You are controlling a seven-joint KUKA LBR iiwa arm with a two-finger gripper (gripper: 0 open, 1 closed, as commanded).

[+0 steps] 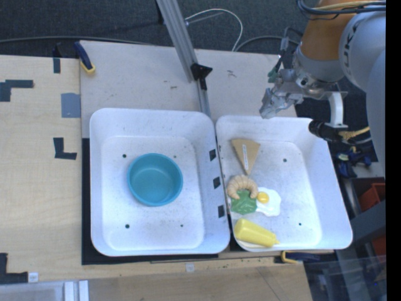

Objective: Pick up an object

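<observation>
Above the right bin's (326,187) far rim, we see the gripper (269,110) raised clear for approach, finger state undeterminable; candidate objects, wedge (245,152) and yellow piece (254,233), lie along its left wall

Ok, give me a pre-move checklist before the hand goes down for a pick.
1. Hand carrying nothing: ok.
2. Hand over a target: not ok, it hangs at the far rim of the right bin.
3. Targets in right bin: ok, wedge, croissant, green piece, fried egg, yellow piece.
4. Targets spaced apart: not ok, croissant, green piece and egg touch.
5. Blue bowl alone in left bin: ok.
</observation>
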